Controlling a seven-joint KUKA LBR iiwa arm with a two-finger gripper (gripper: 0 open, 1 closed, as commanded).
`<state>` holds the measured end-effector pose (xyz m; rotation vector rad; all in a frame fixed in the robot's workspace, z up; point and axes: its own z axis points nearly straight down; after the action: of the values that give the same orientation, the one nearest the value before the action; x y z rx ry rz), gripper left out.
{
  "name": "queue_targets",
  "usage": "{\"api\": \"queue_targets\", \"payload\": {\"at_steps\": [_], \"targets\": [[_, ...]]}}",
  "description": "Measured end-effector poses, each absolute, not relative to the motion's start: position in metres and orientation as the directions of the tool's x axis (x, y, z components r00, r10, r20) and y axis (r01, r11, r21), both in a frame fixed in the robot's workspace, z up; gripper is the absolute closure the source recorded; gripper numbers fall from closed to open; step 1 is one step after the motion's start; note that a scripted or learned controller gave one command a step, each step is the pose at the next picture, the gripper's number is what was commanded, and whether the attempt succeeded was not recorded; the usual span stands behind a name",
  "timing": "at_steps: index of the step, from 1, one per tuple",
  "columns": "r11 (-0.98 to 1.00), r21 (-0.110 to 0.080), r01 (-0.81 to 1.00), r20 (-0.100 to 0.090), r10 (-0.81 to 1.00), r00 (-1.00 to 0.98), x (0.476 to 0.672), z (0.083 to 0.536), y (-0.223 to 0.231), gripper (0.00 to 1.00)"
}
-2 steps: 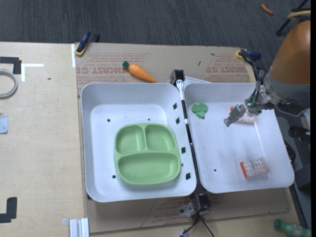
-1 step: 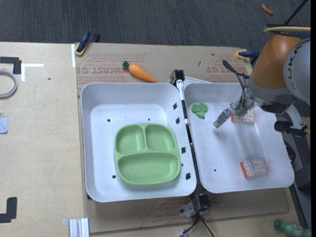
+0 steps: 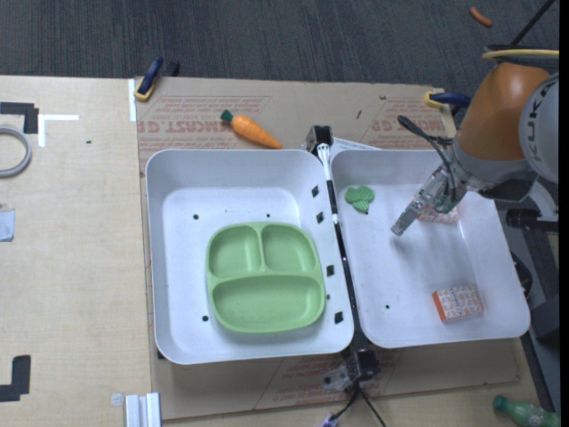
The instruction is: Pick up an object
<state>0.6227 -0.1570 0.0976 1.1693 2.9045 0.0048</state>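
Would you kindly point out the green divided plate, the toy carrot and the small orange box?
green divided plate (image 3: pixel 265 278), camera view, central ridge.
toy carrot (image 3: pixel 254 131), camera view, orange body.
small orange box (image 3: pixel 458 303), camera view, top face.

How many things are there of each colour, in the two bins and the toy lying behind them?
Green: 2, the divided plate and the small leafy toy
Orange: 2, the carrot and the small box
Total: 4
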Motion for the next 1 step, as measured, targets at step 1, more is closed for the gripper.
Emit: {"api": "queue_targets", "payload": {"at_steps": [1], "targets": [[0.778,0.002,0.628,-0.004,0.628,-0.778,0.6534,0.0933,-0.1086,0.00]]}}
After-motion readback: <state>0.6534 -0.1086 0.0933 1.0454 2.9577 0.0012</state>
